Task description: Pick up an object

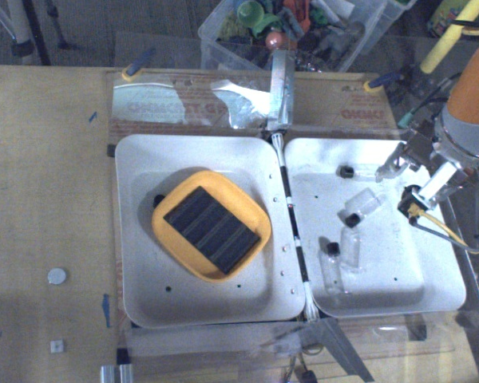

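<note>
A big yellow plastic pad with a dark ribbed panel on top (211, 226) lies in the middle of the left white bin (136, 214). It sits a bit turned, with its corners pointing at the bin's sides.

The right white bin (439, 290) holds only small things. A little black piece (346, 171) lies near the far wall. A clear plastic piece (363, 204) lies in the middle. Another clear plastic tube (351, 247) lies closer to the near side, with a second small black bit (332, 247) just beside it.

The claw (391, 168) is over the far right part of the right bin, near the little black piece but apart from it. I cannot tell if the claw is apart or together, or if anything is in it.

Behind the bins lies a flat brown cardboard sheet (351, 106). Past that stands a clear box full of bright toys (303, 14). A small grey round disc (57, 276) lies on the tabletop (40, 174), well to the left of the bins.
</note>
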Action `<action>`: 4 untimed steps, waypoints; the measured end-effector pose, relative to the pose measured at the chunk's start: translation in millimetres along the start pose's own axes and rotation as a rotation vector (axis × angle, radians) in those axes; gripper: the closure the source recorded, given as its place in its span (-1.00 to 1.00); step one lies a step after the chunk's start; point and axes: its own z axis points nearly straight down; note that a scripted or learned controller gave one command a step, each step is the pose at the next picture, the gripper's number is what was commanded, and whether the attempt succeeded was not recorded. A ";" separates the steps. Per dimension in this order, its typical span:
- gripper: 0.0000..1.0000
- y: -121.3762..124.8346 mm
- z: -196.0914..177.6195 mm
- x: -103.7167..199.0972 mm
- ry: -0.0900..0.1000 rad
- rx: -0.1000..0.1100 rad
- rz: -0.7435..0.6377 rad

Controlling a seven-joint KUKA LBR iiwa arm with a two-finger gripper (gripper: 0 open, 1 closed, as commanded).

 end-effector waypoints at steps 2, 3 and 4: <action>-1.00 -18.7 -38.6 -112.3 0.000 -0.001 0.162; -1.00 -24.3 148.8 -96.6 0.021 0.014 0.041; -1.00 -18.3 -10.8 -112.3 0.001 0.000 0.225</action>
